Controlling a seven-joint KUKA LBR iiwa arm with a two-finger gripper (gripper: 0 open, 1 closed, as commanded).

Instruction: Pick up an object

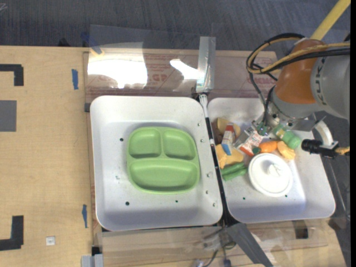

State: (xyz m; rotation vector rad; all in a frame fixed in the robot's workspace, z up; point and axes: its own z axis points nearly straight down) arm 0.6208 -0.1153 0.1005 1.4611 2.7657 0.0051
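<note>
Hand (266, 125) low over the right bin (317, 199), its grip state impossible to tell, toy pile (245, 146) directly beneath and to its left, white lid (270, 173) nearby, green tray (163, 158) in left bin (105, 149)

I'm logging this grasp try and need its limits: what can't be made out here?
- Hand: in the camera view, the wrist above hides its fingers, so their state and any hold are unclear.
- Pile of small items in the right bin: too small and overlapped to name singly.
- Arm: cut off by the right edge.
</note>
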